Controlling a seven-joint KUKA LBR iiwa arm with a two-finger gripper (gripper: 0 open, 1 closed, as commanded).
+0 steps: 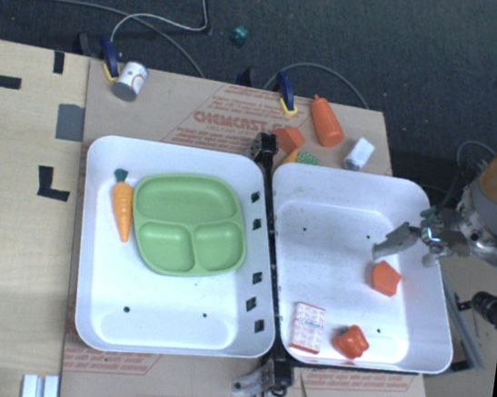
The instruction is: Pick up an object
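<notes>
The end effector (pixel 408 240) hangs over the right-hand shallow white plastic bin (pixel 349 198), one finger showing and nothing between its fingers; I cannot tell whether it is spread or closed. The nearest candidate, a small orange blocky toy (pixel 385 278), lies just below and slightly left of it in the frame, close by, with no marked long axis. On the cardboard sheet (pixel 223 121) covering the worktop behind the bins, red lettering reads "CHEMCAST".
</notes>
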